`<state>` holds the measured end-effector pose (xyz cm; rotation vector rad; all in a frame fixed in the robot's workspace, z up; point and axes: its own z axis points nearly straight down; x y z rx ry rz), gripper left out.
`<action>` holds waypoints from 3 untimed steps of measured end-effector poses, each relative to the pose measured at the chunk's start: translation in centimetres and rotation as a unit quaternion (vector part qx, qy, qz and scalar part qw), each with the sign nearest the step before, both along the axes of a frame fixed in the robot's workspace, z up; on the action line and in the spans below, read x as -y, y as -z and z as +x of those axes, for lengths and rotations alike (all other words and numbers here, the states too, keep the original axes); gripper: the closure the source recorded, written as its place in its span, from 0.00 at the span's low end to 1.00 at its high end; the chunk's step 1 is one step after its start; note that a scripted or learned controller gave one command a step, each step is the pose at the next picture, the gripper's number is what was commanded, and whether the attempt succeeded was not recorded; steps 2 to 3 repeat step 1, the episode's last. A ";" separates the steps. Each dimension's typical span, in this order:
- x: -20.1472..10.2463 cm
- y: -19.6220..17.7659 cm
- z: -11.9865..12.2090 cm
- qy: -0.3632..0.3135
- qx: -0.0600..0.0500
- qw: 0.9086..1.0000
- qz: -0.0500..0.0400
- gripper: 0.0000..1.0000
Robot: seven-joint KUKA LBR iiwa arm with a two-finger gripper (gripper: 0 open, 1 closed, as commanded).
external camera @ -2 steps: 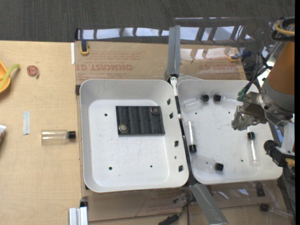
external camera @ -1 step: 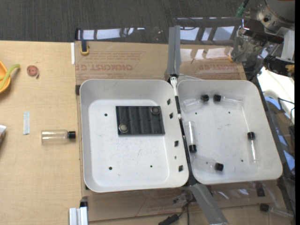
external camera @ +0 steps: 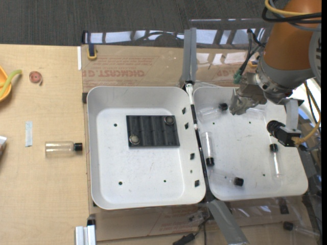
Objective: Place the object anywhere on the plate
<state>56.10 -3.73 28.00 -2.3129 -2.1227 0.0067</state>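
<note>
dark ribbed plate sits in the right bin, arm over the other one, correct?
Not quite. The camera view shows the plate in the left bin, not the right. The arm and its end effector are over the right bin.

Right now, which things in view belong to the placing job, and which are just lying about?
For the job:
- dark ridged plate in the left bin
- clear vials with black caps in the right bin
- hand over the right bin

Lying about:
- clear bottle on the wooden bench
- small reddish disc
</note>
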 end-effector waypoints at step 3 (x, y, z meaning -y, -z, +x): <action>10.8 -9.3 1.2 0.189 0.001 0.982 -0.001 1.00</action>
